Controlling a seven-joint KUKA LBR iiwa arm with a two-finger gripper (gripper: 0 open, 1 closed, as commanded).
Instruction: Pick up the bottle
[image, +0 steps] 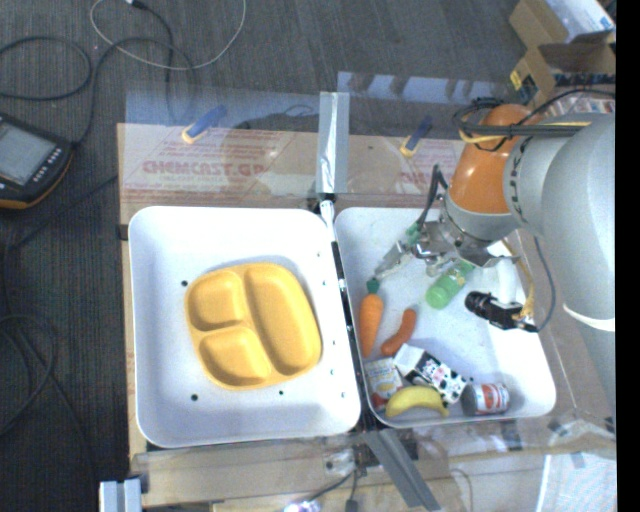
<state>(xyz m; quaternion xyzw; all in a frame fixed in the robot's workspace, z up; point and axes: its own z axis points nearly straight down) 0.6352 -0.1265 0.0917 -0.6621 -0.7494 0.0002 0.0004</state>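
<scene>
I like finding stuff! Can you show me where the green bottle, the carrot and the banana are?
green bottle (446, 286): camera view, middle of its body.
carrot (370, 323): camera view, middle of its orange part.
banana (414, 402): camera view, middle of its curve.

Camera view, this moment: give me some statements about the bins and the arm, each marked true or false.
1. The yellow tray lies in the left bin. True.
2. The green bottle stands on the yellow tray. False: it lies in the right bin, near the gripper.
3. The carrot lies in the right bin. True.
4. The banana lies at the right bin's far edge. False: it lies at the near edge, beside the can.
</scene>
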